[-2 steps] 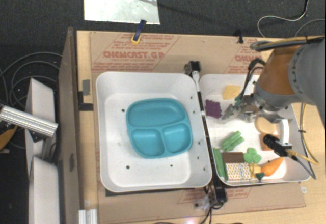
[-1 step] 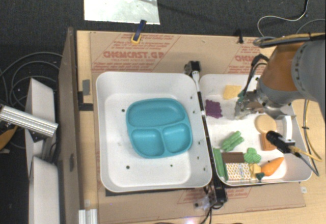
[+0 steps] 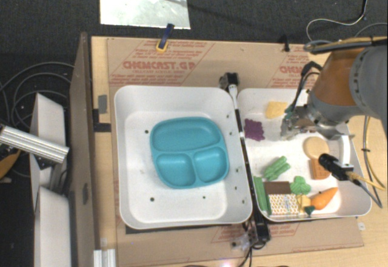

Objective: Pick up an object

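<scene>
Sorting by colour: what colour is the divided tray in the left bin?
Light blue tray, clear in the camera view.

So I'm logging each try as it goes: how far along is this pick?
Nothing looks picked up yet. The gripper is down in the right bin, between the purple grapes and the yellow piece, with no object visibly held. Still left: closing on an object and lifting it. The carrot and green pieces lie untouched.

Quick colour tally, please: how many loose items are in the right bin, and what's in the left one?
Right shallow white bin:
Green: 3 (pod-like piece, broccoli-like piece, flat strip)
Purple: 1 (grape-like cluster)
Yellow: 1 (flat cheese-like wedge)
Tan: 2 (round cookie-like disc, cracker-like square)
Orange: 1 (carrot-like piece)
Brown: 1 (flat bar)
Patterned: 1 (small box)
Left shallow white bin:
Teal: 1 (divided plastic plate)
Total: 11
</scene>
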Robot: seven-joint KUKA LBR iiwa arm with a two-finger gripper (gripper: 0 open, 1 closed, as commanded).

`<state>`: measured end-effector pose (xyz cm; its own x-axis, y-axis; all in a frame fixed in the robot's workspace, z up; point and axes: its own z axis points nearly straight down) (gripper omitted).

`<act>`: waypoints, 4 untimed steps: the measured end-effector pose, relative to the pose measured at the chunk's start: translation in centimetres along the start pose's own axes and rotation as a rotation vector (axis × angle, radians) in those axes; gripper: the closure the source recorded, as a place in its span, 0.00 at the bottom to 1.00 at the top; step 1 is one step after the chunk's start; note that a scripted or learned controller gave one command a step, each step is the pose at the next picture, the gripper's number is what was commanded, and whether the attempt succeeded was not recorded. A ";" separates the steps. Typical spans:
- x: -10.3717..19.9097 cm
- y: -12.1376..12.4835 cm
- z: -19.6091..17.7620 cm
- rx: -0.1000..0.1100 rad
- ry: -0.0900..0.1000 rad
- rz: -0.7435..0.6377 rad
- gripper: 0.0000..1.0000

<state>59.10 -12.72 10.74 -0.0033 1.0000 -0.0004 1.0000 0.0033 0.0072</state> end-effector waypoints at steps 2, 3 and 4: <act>6.6 -0.4 -8.0 0.003 0.001 -0.005 1.00; 5.4 3.7 -7.7 0.001 0.000 -0.003 1.00; 10.6 3.7 -9.3 0.004 0.002 -0.005 1.00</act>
<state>62.67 -2.12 20.02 -0.0088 1.0000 0.0015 1.0000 0.0088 0.0036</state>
